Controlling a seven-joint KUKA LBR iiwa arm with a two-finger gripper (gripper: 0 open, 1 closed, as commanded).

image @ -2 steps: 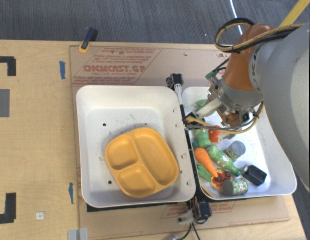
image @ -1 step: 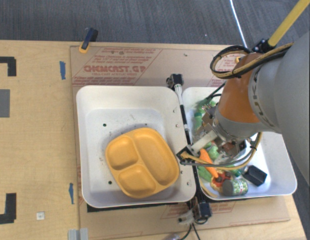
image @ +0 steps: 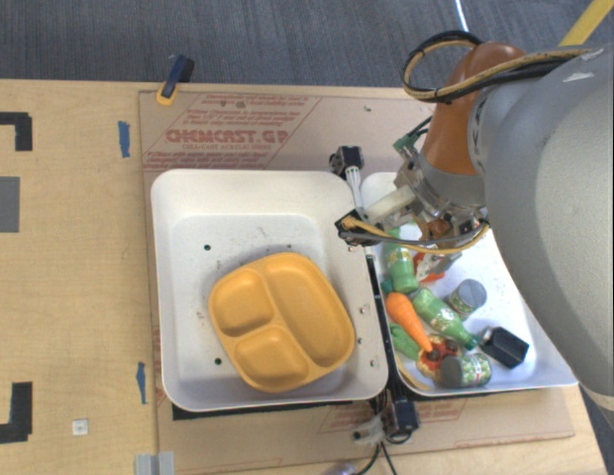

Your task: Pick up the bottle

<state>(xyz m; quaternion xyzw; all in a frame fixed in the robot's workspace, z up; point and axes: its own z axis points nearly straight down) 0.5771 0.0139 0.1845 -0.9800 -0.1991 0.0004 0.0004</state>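
Overhead, arm: grey with an orange band, reaching in from the right over the far end of the right bin.
Hand (image: 426, 237): low over the right shallow white bin (image: 545, 364); whether it is spread or pinching, I cannot tell.
Bottle: green plastic bottle (image: 444, 315) lying tilted among the clutter in the right bin, just near of the hand.
Neighbours: orange toy carrot (image: 408, 321) touching its left side; grey round cap (image: 468, 295) just right; black block (image: 505, 345) nearer right.
Left bin: left shallow white bin (image: 178, 265) holding a yellow three-compartment plate (image: 279, 321).
Worktop (image: 59, 265): tan board.

One fixed camera is looking down at a slant on both bins, the left bin (image: 178, 265) lying left of the gripper (image: 406, 228), at middling range.
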